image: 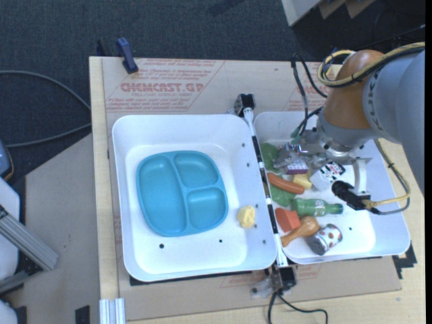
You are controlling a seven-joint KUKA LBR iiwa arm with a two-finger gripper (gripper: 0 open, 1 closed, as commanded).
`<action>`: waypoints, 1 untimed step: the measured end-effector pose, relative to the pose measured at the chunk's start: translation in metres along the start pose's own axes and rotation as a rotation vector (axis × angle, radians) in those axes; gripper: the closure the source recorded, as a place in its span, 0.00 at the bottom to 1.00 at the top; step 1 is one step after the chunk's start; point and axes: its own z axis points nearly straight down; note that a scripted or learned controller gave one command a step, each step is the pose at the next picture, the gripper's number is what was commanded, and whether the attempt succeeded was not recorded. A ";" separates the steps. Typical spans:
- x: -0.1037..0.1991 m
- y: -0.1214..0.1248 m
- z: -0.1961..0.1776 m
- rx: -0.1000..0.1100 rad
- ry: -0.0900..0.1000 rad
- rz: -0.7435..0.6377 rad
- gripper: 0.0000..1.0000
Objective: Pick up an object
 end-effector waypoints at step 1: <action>0.003 -0.038 0.000 0.000 0.000 0.000 0.00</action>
